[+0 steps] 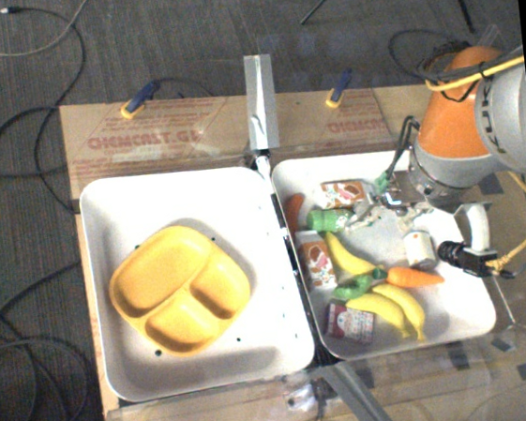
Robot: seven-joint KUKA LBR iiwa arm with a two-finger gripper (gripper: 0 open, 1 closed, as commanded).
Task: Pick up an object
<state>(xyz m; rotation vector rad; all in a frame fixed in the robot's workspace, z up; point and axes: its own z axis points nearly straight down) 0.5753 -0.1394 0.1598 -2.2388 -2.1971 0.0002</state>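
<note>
The gripper (376, 209) hung over the right bin (483, 321), near the green bottle (328, 219); whether its fingers were apart I couldn't tell. Beside the bottle lay a banana (348, 256), probably light, stiff, smooth plastic, best pinched across its middle.

Yellow divided tray (181, 289) in left bin (120, 363); toy food in right bin (465, 323), tool (376, 207) among it.

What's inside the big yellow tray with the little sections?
The yellow plastic divided tray in the left white bin has three hollows, and all show bare yellow plastic. The bin floor beneath the tray is covered, so anything there can't be seen.
</note>
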